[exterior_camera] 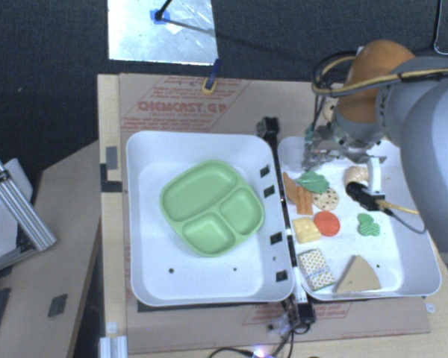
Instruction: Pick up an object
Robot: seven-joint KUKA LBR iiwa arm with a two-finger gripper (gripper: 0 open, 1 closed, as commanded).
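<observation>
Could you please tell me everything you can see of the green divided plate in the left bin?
The green divided plate is pale green and looks like smooth plastic. It has rounded corners and three compartments: one large section on its far side and two smaller ones nearer the camera, all bare. It lies flat, right way up, turned at an angle to the walls of the left bin, roughly mid-floor. It touches only the bin floor; the gripper is over the right bin.
</observation>
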